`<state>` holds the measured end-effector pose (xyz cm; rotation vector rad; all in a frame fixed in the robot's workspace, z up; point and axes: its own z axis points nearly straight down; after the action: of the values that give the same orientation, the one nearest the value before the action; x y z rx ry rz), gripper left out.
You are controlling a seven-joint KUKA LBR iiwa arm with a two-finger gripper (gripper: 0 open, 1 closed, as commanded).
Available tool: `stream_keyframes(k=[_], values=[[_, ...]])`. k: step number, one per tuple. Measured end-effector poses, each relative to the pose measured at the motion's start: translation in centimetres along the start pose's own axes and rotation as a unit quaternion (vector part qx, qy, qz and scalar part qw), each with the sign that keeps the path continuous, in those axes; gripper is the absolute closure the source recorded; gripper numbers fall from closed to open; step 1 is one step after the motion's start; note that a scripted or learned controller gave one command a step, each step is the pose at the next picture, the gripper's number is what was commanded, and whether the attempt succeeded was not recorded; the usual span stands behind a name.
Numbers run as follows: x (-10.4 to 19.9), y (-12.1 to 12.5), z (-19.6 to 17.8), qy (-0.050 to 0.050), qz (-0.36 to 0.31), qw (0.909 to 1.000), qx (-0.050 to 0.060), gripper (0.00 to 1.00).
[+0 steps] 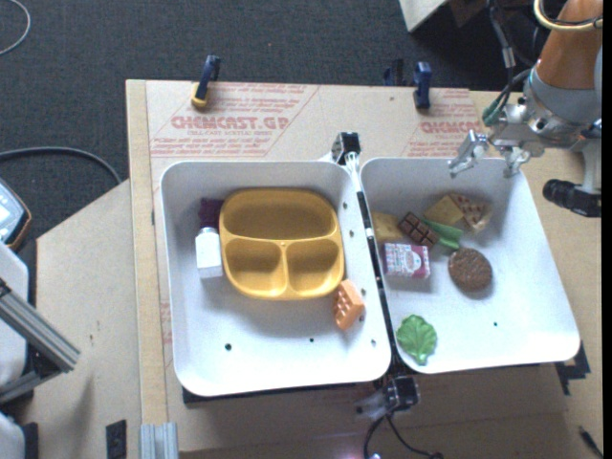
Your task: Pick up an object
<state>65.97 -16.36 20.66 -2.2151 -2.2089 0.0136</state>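
The bench bears 2 shallow white bins side by side on a board printed with red lettering.

The left bin [182, 342] holds a yellow tray [282, 242] with 3 compartments: 1 long one across the far side and 2 smaller ones on the near side, all bare. The tray's long axis runs left to right across the bin. Just beside its left edge stands a small white bottle [208, 253], and a dark purple piece [211, 209] lies just behind that, partly hidden by the tray's corner. An orange block [349, 304] rests against the tray's near right corner, tilted, its long axis running near to far.

The right bin [535, 304] holds a loose cluster near its far left. A yellow wedge [385, 226] lies by the dividing wall, with a brown chocolate bar [418, 229] just beside it, its long axis slanting from far left to near right. Below these sits a red and white carton [406, 260], lying flat. A green strip [451, 231] touches a tan toast slice [454, 208], with a speckled piece [477, 214] to its right. A round brown cookie [470, 270] lies apart, nearer the middle. A green leaf [417, 338] rests at the near left corner.

The gripper [490, 158] hangs over the right bin's far rim, fingers spread apart with nothing between them, well apart from the cluster.
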Motion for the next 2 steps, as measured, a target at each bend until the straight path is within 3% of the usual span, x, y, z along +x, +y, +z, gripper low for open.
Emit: stream_keyframes(k=[1, 2], values=[[0.0, 0.3, -0.9, -0.001, -0.001, 1.0000, -0.007, 0.00], [0.4, 0.1, 3.4, -0.001, -0.002, 1.0000, -0.005, 0.00]])
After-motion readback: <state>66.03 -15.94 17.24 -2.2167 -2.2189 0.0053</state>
